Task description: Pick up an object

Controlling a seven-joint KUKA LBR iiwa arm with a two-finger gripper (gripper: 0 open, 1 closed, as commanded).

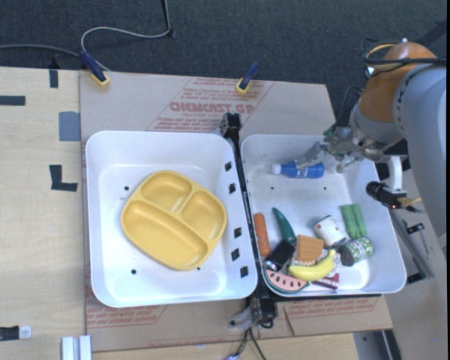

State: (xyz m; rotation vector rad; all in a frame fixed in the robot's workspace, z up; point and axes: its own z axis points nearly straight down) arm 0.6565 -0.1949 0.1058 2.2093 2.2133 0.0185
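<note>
Just below the hand (331, 150) lies a small blue plastic bottle with a white cap (298, 171), flat on its side in the upper part of the right white bin (394, 272), cap end pointing toward the black divider (240, 201) between the bins. The hand hangs at the bottle's right end, close above it; whether its fingers are spread or closed cannot be told, and nothing shows between them. The grey arm with its orange band (386, 88) comes in from beyond the right bin's upper right corner.

Lower in the right bin, well apart from the bottle, sits a cluster of toy foods: an orange carrot (262, 233) beside a dark green pepper-like piece (283, 225), a white cylinder (330, 229), a light green ridged block (352, 220), a green-labelled can (359, 249), a tan waffle piece (309, 248), a yellow banana (315, 269), and a watermelon slice (279, 281) against the bin's lower edge.

Across the divider, the left white bin (105, 276) holds a yellow plastic divided plate (174, 219). Both bins rest on brown cardboard (202, 107) over the wooden desk (30, 261).
</note>
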